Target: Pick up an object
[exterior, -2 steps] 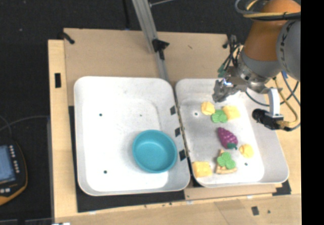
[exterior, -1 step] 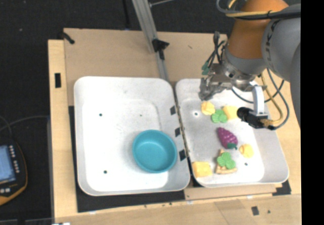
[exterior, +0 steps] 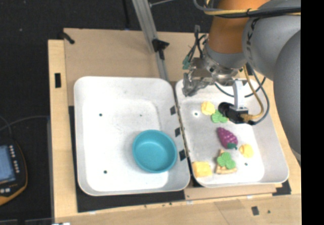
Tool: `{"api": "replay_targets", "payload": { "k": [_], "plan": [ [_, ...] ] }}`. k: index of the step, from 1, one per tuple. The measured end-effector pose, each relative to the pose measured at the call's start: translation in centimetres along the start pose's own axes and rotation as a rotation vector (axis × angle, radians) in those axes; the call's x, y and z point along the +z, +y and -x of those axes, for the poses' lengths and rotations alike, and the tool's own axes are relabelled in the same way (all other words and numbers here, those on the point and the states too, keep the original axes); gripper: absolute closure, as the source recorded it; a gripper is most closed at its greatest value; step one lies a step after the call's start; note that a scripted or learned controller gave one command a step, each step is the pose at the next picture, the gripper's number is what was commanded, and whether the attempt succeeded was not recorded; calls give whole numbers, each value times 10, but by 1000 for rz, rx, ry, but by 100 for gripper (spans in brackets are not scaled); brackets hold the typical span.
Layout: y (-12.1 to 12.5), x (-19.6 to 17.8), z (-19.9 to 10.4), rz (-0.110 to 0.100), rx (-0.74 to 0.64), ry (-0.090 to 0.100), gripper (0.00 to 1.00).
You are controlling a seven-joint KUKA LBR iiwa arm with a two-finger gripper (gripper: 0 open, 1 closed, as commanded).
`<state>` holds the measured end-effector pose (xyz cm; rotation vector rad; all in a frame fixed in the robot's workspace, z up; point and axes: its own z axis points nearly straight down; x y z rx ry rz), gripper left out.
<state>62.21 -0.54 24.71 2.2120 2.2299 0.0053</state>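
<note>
My gripper hangs over the far left corner of the right bin, below the orange wrist band. No object shows between its fingers. In the right bin lie several small toys: a yellow piece, a green piece, a purple grape bunch, a small yellow piece, a green-topped biscuit shape and a yellow block. The nearest toy, the yellow piece, lies to the right of and nearer than the gripper.
A teal bowl sits in the left bin, near its front right. A slanted metal pole rises behind the bins. A black cable and connector hang off the arm over the right bin.
</note>
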Motion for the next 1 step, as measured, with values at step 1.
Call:
{"api": "replay_targets", "payload": {
  "k": [1],
  "plan": [
    [9,-6,-52,-1,0,0,100]
  ]
}}
